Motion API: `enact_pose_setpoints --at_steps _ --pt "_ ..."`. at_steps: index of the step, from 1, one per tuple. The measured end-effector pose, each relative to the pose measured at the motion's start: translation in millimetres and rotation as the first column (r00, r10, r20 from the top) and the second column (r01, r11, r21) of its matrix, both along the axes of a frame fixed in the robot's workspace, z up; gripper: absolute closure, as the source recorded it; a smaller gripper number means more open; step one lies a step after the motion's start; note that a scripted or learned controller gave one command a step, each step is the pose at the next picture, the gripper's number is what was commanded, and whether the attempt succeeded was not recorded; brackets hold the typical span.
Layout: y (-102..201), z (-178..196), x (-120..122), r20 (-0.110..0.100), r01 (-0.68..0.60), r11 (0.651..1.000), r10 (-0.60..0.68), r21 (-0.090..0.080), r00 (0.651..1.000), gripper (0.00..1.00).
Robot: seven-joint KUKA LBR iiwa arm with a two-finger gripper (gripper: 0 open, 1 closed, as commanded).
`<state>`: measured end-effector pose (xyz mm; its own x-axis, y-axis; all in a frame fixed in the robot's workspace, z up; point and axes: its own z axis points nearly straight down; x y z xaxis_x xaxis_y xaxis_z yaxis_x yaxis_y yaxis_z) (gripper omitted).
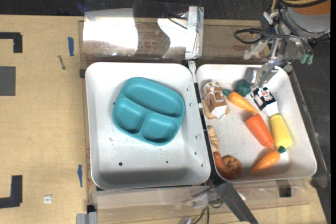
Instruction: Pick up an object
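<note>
Two shallow white bins sit side by side on the tan surface [37, 128]. The left bin [105, 165] holds a teal divided tray [148, 109], tilted, with one long compartment and two smaller ones. The right bin [302, 157] holds a scatter of toy food: a small gingerbread-house piece [214, 98] near its upper left, a slim orange carrot [242, 102] beside that, a fatter carrot [260, 130] in the middle, a yellow corn-like piece [281, 131] just to its right, a third carrot [265, 160] lower down, a brown rounded piece [229, 165] at the lower left, and a beige twisted piece [212, 139] along the left wall. A small dark green item [243, 86] and a black-and-white item [263, 96] lie near the top.

The arm's jaws [264, 74] hang over the upper right part of the right bin, just above the black-and-white item and just beside the green one; the carrots lie a little lower and to the left. How wide the jaws stand cannot be told, as the wrist and its cables crowd that spot, and nothing is plainly seen between them.

Behind the bins the cardboard [220, 42] seems to carry faint reddish print, too blurred to read.
</note>
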<state>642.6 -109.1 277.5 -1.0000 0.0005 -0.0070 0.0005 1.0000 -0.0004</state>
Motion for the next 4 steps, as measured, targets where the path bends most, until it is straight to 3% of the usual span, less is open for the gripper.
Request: enact_pose_setpoints --at_steps 1,2,3,4 --pt "-51 -135 -17 -0.013 0.05 0.999 -0.05 0.002 0.999 0.0" --pt "-47 -189 -78 0.002 0.262 0.965 -0.262 0.001 0.965 0.0" --pt "-46 -175 -74 0.016 0.259 0.966 -0.259 0.001 0.966 1.0" --pt "-55 -13 -24 0.011 0.311 0.95 -0.311 0.002 0.95 1.0"
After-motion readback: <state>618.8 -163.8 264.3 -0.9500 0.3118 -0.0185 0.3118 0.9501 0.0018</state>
